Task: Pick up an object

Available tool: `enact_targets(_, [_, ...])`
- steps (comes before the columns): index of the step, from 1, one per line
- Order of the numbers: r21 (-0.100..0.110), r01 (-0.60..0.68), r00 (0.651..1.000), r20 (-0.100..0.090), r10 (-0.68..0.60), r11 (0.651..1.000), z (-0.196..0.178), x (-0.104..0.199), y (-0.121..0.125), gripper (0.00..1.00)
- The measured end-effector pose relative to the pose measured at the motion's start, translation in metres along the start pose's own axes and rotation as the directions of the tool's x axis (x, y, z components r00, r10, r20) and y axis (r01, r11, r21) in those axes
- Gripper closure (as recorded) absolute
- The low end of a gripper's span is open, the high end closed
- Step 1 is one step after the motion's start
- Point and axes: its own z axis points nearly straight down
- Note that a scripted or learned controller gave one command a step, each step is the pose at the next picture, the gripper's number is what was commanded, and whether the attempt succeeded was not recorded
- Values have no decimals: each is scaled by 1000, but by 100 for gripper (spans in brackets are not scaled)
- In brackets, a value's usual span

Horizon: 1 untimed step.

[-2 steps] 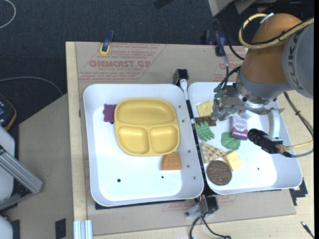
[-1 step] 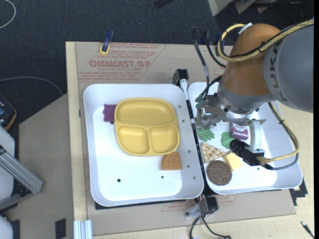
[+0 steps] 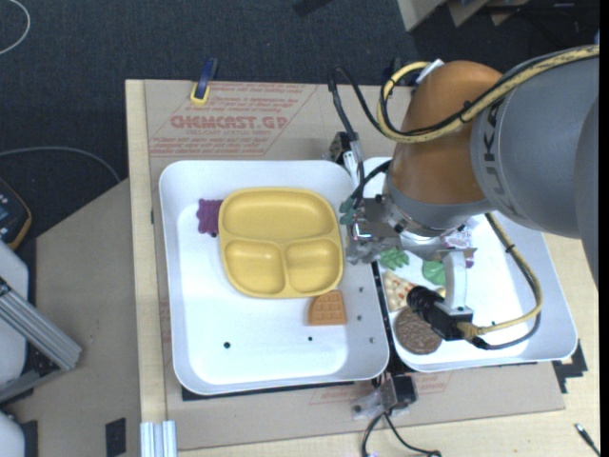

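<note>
The arm's orange-banded wrist (image 3: 440,141) hangs over the left part of the right bin (image 3: 550,329). My gripper (image 3: 379,244) points down at that bin's left wall, mostly hidden under the wrist. Below it lie a green toy piece (image 3: 434,272), a speckled pale piece (image 3: 398,290) and a round brown cookie (image 3: 416,333). The left bin (image 3: 181,284) holds a yellow divided plate (image 3: 281,241), with a purple item (image 3: 206,215) at its left edge and an orange waffle piece (image 3: 326,308) just below it.
Both bins rest on a cardboard sheet (image 3: 238,117) with red lettering. A blue and yellow clamp (image 3: 203,82) sits at its far edge. Black and yellow cables (image 3: 495,327) loop off the wrist over the right bin. Metal framing (image 3: 38,336) stands at the left.
</note>
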Motion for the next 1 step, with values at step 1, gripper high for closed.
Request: enact_targets(1, [-7, -2, 1000, 2, 2, 1000, -18, 5, -2, 100])
